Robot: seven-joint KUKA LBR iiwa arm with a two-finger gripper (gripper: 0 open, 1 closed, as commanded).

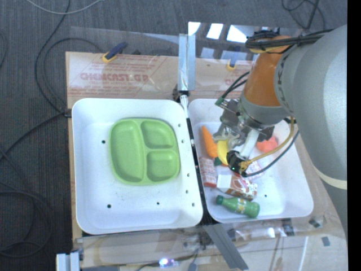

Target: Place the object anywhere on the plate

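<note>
One arm [282, 78] bends down — claw [234, 145] low over the right bin [293, 196].

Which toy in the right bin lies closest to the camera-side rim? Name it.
The green bottle, lying on its side below the packets. The carrot and the yellow piece sit farther up, by the gripper.

Dark grey carpet [34, 49] crossed by black cables [42, 66].
</note>
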